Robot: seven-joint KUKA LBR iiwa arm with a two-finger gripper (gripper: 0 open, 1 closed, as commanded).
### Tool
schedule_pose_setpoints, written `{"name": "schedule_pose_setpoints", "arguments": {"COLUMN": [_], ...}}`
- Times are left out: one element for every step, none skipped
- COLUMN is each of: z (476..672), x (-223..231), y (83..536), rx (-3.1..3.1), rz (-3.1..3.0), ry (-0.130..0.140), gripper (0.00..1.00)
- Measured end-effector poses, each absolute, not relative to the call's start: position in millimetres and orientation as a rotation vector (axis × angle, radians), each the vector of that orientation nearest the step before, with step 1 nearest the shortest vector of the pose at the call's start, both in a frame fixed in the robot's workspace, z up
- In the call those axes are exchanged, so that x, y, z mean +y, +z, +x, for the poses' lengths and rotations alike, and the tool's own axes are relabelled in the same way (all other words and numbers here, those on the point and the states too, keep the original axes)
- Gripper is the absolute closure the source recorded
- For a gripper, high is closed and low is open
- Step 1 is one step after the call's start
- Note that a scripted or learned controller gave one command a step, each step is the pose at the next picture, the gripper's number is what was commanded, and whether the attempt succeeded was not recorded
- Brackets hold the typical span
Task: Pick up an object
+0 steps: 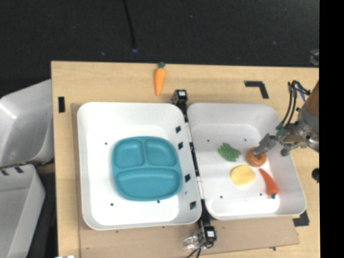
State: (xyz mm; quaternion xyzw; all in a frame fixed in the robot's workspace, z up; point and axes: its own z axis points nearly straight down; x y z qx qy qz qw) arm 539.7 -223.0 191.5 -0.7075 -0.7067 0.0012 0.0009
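Orange round piece (256, 158) sits in your right bin (279, 206), the hand (262, 150) touching it, grip unclear. Near it lie a yellow lump (242, 176), red pepper (269, 183) and green leaf (229, 152). Left bin (91, 208) holds a blue plate (146, 167). Farther back, a carrot (159, 79) rests on the wooden counter (107, 82).

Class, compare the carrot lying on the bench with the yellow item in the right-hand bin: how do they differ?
The carrot is orange and long with a green top; the yellow item is rounded and plain. The carrot lies on bare wood beyond the bins; the yellow item sits inside the right bin. Both look like toy food.
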Motion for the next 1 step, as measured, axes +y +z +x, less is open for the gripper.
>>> {"name": "schedule_pose_setpoints", "arguments": {"z": [537.6], "x": [-223.6], "y": [149.2], "rx": [-2.219], "rz": [-2.222], "ry": [0.004], "gripper": [0.00]}}
